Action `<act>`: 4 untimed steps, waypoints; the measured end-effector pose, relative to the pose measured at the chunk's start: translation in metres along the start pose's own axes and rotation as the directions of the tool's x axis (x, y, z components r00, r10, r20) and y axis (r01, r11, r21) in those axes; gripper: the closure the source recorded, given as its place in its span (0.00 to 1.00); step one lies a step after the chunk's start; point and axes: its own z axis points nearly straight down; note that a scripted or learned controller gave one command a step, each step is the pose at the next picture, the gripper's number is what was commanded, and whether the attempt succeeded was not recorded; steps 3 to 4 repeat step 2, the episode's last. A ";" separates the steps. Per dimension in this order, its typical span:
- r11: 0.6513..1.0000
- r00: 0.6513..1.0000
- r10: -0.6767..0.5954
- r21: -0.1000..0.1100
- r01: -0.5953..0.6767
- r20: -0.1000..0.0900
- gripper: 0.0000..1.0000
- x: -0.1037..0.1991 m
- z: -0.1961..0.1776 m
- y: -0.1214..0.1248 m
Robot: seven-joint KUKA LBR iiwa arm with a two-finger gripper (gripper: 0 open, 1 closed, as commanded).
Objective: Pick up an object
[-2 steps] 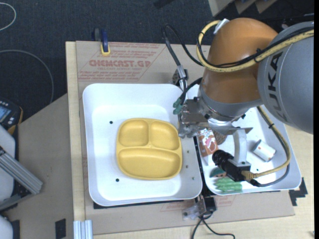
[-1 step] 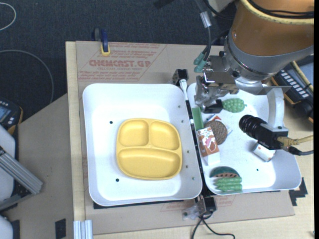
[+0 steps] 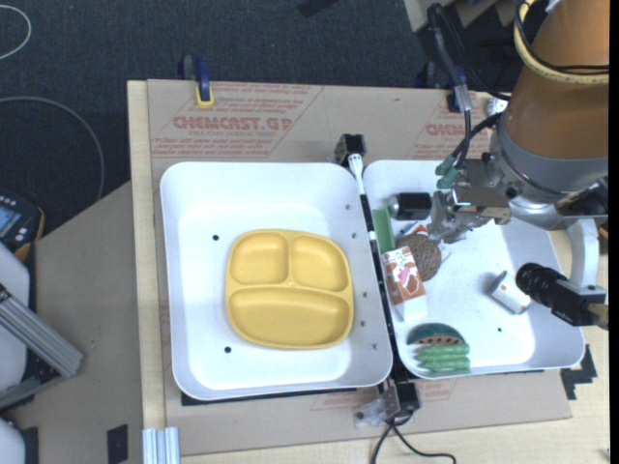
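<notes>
Two bins (image 3: 184, 259), one yellow tray (image 3: 288, 288)

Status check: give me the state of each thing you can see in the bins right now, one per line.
Yellow divided plate: flat in the left bin, nothing on it.
Snack box: lying at the right bin's left wall.
Green toy: resting by the near rim.
Gripper: low over the brown item.

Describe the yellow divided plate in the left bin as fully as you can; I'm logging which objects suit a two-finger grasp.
The yellow divided plastic plate is a rounded rectangle with a smooth, slightly glossy look. Raised ridges split it into three compartments: two smaller ones at the far side and one wide one at the near side. It lies flat and right way up, roughly centred on the floor of the left shallow white bin, turned slightly askew. It rests on the bin floor and touches no other object.
</notes>
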 end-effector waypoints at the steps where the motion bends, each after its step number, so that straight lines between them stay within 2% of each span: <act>1: 1.000 1.000 -0.013 -0.012 0.013 -0.002 1.00 0.046 -0.020 0.001; 4: 1.000 1.000 -0.011 -0.014 0.011 -0.001 1.00 0.044 -0.030 0.001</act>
